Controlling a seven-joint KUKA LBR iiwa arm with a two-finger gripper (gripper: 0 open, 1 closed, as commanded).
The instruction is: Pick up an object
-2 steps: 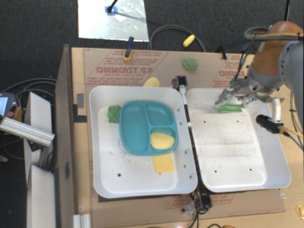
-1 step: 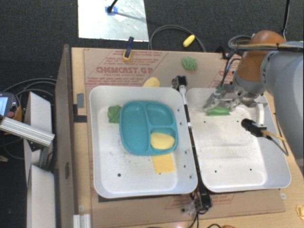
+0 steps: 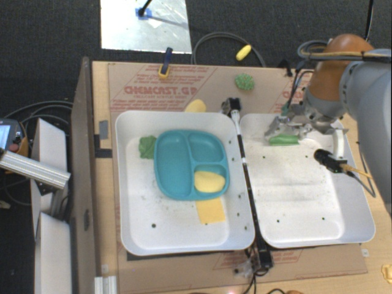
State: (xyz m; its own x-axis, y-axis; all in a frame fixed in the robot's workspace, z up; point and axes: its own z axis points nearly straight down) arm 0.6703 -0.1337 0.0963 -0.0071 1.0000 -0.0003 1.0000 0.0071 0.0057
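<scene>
Two shallow white bins are counted: the left bin (image 3: 138, 216) and the right bin (image 3: 306, 207). One teal divided plate (image 3: 177, 164) is counted, and three compartments are numbered in it. Four yellow things are counted: one rounded yellow piece (image 3: 209, 181), one flat yellow square (image 3: 211, 211), one pale yellow piece (image 3: 195, 106) and one small yellow cylinder (image 3: 244, 52). Three green things are counted: one leafy green piece (image 3: 146, 146), one long green piece (image 3: 283, 140) and one knobbly green ball (image 3: 245, 82). One metal sheet (image 3: 144, 17) is counted.
</scene>
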